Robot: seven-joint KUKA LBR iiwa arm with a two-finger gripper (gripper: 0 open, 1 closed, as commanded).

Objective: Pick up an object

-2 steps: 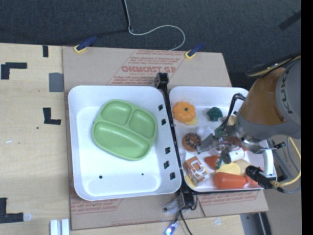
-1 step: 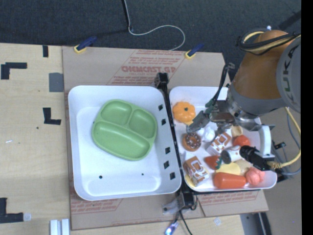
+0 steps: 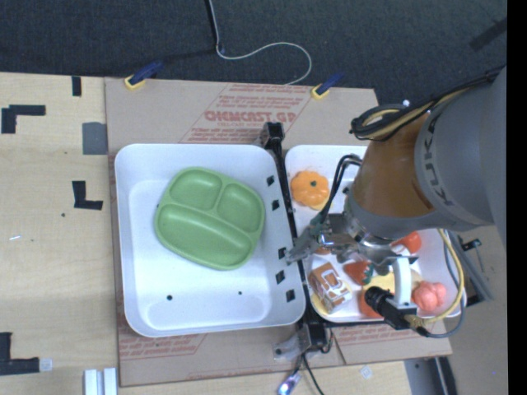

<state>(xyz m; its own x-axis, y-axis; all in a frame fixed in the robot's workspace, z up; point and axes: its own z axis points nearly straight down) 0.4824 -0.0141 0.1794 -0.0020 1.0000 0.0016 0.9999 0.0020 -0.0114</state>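
Hiding much of the right shallow white bin (image 3: 319,156) under the bulky grey arm with its orange band (image 3: 395,171). Covering the bin's far side, right of the small orange pumpkin-shaped toy (image 3: 310,188), so that little of the floor there is showing. Leaving only parts of several things peeking out below and right of the pumpkin: a brown and white printed box (image 3: 329,286), a pink and red rounded toy (image 3: 430,295), and a red scrap (image 3: 409,242) half tucked behind the wrist. Being too crowded and blurred to name more there.

Lying well to the left of the pumpkin, a green divided plastic plate (image 3: 210,218) inside the left shallow white bin (image 3: 140,220), with bare white floor running around it, widest along the near side. Sitting close to the black-clipped wall between the bins, the pumpkin itself, with a little open floor just above it.

Reaching in from the right and bending down over the right bin, the arm. Hanging below and right of the pumpkin, just above the box, the gripper (image 3: 356,260), apart from the pumpkin; whether spread or pressed together, impossible to tell, and not visibly holding anything.

Resting on a brown cardboard sheet (image 3: 247,113), both bins.
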